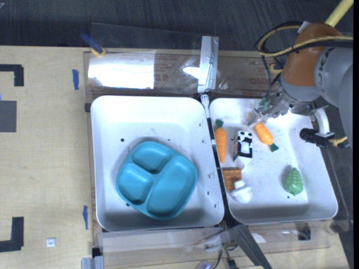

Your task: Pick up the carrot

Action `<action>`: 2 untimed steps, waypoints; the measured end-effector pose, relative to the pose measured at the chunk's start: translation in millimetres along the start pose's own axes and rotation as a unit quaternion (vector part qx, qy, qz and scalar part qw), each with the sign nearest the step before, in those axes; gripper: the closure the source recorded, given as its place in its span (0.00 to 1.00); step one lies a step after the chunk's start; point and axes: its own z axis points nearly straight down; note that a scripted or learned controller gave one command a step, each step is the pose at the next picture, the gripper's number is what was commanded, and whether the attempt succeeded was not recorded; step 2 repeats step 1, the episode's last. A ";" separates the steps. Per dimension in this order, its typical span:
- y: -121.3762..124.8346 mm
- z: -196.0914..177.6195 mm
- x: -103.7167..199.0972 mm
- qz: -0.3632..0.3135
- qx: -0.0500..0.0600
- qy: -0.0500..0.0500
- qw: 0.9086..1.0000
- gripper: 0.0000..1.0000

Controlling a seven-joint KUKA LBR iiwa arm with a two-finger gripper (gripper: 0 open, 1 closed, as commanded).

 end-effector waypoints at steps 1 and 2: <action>30.4 -91.4 99.4 0.054 -0.004 0.002 0.999 1.00; 30.4 -91.4 99.4 0.054 -0.004 0.002 0.999 1.00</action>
